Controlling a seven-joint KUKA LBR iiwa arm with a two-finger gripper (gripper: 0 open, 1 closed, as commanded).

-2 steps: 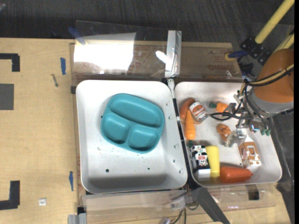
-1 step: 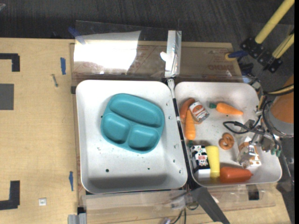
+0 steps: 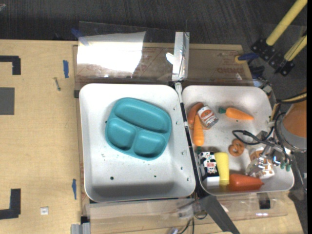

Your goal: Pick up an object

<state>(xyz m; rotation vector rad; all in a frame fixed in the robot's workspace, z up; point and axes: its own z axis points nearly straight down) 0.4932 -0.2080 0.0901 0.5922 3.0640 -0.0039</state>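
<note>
Overhead view of a bench w/ two white bins. Left bin holds a teal divided plate. Right bin holds toys: two carrots, a small can, a yellow block, a red piece. The gripper hangs low at the right bin's right side, amid cables. Can't tell its fingers' state. No toy looks lifted, so the pick seems not yet done.

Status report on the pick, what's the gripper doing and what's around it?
Gripper low in right bin, near corner; grasp unclear. Red pepper, yellow block beside it. Black cable loops close by. Teal divided plate in left bin.
</note>
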